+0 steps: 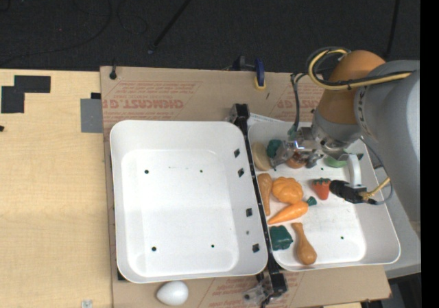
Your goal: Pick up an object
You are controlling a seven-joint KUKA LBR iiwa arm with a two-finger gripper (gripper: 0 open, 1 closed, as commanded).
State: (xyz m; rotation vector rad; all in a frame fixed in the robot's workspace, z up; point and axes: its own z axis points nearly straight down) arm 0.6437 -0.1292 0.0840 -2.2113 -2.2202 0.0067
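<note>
From the fixed camera above the bench, the grey arm's two-finger gripper (300,151) is down in the shallow white right-hand bin (374,248), low over the clutter at its far end, in what looks like the reach-and-grasp step of picking up an object. Whether the jaws are spread or clenched cannot be told from here; the wrist hides them, and nothing is plainly seen between them. Directly at the jaws lies a small reddish-brown lump (296,160), the likeliest target, with a dark green plastic piece (275,147) just to their left. Nearer the camera from the jaws sit a lumpy orange plastic pepper (287,189), an orange toy carrot (288,213), a tan club-shaped toy (303,244), a dark green block (280,237) and a small red strawberry-like toy (322,188). The next move, by this reading, calls for a firm close on one item and a straight lift clear of its neighbours. The shallow white left-hand bin (130,231) lies well to the jaws' left.
</note>
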